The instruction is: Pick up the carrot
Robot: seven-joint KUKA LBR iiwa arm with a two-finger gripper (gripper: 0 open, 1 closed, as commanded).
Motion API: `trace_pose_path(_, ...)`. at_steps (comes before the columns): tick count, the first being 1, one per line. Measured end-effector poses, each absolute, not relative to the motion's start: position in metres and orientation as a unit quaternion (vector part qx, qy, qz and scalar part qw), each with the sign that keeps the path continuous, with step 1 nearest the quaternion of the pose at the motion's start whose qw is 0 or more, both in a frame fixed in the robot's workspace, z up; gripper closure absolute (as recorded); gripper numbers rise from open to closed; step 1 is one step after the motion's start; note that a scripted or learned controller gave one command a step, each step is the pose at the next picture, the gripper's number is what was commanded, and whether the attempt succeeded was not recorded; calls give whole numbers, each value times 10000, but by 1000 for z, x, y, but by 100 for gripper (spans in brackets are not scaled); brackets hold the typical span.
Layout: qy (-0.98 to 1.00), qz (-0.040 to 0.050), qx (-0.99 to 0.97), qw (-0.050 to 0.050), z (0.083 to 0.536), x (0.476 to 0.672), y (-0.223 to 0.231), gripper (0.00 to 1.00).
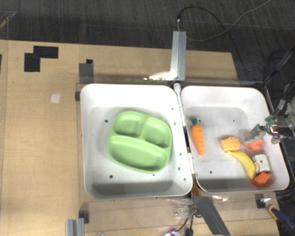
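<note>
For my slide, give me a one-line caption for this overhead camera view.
Carrot lies by the right bin's left wall; the gripper hovers over the far side, near a banana.

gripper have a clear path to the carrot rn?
Probably yes. The carrot lies alone by the right bin's left wall, apart from the banana. The gripper sits across the bin, bare floor between.

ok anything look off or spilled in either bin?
Nothing stands out. The green divided plate sits flat in the left bin. The carrot lies intact by the right bin's left wall, apart from the banana and the other toys.
</note>
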State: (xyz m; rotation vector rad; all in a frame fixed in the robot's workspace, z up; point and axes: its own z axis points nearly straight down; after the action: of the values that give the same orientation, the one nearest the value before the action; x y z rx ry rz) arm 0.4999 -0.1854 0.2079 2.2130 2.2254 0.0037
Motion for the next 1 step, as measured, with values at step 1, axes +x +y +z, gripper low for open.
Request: trace_pose_path(1,7623,43,6471,76,90,527,-166,0)
